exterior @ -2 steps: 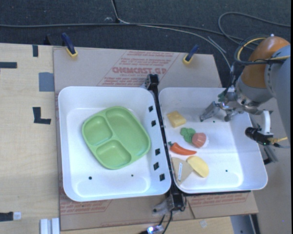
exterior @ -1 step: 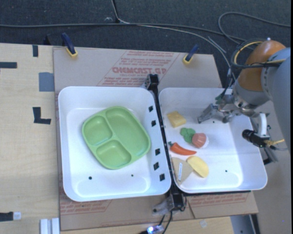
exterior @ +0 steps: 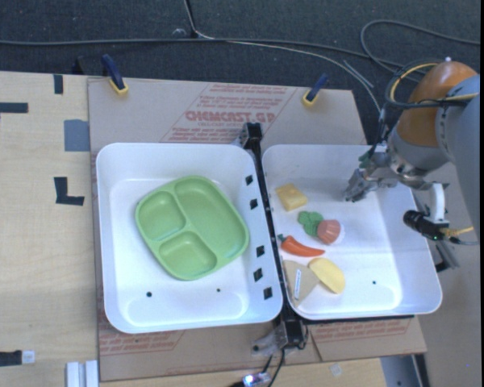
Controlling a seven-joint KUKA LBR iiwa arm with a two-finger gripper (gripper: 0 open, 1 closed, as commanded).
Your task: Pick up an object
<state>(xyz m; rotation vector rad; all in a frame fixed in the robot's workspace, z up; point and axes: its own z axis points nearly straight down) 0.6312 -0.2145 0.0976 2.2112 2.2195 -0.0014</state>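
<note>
Nearest me in the right shallow white bin (exterior: 423, 295) lie a yellow round toy (exterior: 331, 275) and a tan wedge (exterior: 298, 281). A little farther are an orange-red toy pepper (exterior: 302, 249), a pink and green toy (exterior: 320, 226), then a yellow block (exterior: 290, 197). The gripper (exterior: 360, 187) hangs at the far side, beside bare floor, touching no toy. I cannot tell if it is open. I think it should slide over the yellow block, which sits alone, then go straight down.

arm (exterior: 460, 111) cut off at right edge
</note>
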